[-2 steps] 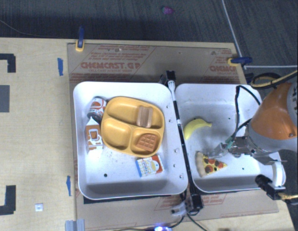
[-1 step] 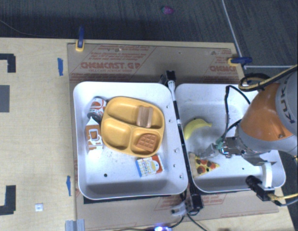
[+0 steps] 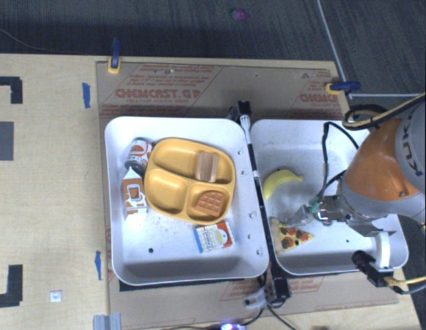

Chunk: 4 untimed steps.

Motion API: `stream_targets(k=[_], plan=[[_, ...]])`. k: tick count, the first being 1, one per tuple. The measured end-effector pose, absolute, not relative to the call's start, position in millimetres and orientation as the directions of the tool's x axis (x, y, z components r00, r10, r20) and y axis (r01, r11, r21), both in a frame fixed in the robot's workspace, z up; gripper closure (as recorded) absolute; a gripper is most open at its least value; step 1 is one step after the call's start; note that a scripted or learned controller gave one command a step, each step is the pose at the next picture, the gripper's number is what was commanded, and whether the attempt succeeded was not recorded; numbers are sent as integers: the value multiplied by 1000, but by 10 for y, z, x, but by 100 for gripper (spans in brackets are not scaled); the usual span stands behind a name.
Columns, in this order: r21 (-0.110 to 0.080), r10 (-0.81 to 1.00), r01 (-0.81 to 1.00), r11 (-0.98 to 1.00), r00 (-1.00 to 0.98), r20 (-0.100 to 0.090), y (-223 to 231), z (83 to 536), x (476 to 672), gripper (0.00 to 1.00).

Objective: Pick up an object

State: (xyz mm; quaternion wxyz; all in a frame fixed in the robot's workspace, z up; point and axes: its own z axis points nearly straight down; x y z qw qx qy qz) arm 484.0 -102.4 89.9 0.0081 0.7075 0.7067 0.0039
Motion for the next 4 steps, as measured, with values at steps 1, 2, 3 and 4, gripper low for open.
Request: stream_targets(k=[1,2,3,4], plan=[[16,1000,1000,1,-1,-4,-1037,901,4841,0],[18,1000,1000,-5,5,-13,-979,897,4838,0],[19,1000,1000,-5,5,-12,-972,897,4839,0],[18,1000,1000,-2,3,-9,-986,899,4840,0]])
